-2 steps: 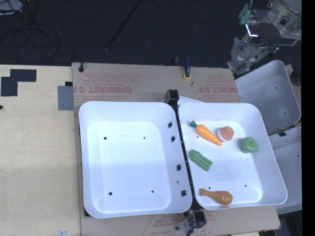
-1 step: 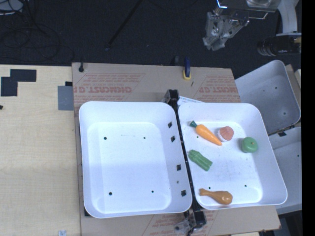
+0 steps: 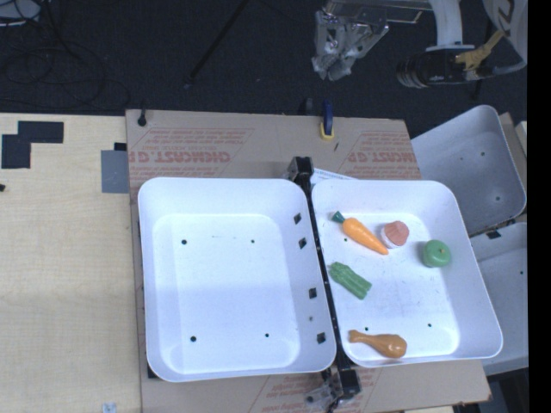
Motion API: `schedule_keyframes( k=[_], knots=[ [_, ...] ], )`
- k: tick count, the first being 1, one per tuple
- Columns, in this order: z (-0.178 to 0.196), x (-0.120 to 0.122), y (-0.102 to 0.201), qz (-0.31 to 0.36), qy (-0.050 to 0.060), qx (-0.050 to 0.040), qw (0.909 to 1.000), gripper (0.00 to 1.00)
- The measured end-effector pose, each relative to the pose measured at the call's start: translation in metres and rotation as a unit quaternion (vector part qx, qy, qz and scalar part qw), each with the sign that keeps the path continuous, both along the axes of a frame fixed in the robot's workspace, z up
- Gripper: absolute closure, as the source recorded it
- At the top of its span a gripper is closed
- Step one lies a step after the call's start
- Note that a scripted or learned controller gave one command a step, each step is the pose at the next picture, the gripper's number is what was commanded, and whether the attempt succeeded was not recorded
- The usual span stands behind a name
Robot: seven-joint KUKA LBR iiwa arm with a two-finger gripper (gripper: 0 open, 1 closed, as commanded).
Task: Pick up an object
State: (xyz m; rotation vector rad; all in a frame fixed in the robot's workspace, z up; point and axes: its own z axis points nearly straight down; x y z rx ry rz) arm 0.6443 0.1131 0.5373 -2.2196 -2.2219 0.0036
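Gripper [image 3: 331,65] sits at top of frame, approx 12 o'clock from the bins, over the dark area beyond the bench, well apart from everything in the bins. Fingers point down-left; can't tell if jaws are spread or pressed together, too small and dark vs the background. Nothing seen between them. Grey arm body runs off toward 1–2 o'clock at the top right.

Two white bins side by side on a cardboard sheet [image 3: 258,149]. Left bin [image 3: 155,231] and right bin [image 3: 469,256] meet along a black clip strip down the centre.

All objs are in the right bin:
- Carrot [image 3: 362,235], orange w/ green top, lying tilted, green end toward 10 o'clock, tip toward 4 o'clock. Upper middle of the bin.
- Pink-red round piece [image 3: 396,233], touching or just beside the carrot's tip, at its 3 o'clock.
- Green apple [image 3: 436,253], near the bin's right wall, approx 4 o'clock from the pink piece, apart from it.
- Green veg [image 3: 350,280], ridged, oblong, tilted; at 6 o'clock from the carrot, near the centre divider.
- Drumstick [image 3: 380,343], tan-orange, lying along the near wall of the bin, thin end toward 9 o'clock, at 5 o'clock from the green veg.

Objs are apart from each other except carrot and pink piece.

Small blue-and-yellow clamp [image 3: 327,120] on the cardboard's far edge, 12 o'clock from the bins' join.
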Motion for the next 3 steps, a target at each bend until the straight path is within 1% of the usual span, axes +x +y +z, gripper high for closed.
schedule_keyframes(
  k=[1,2,3],
  knots=[
    [0.000,0.000,0.063,0.002,0.000,0.0002,1.0000,1.00],
    [0.000,-0.011,0.120,0.000,0.000,-0.0002,1.0000,1.00],
    [0.008,-0.011,0.122,0.002,0.003,-0.0010,1.0000,1.00]
  ],
)
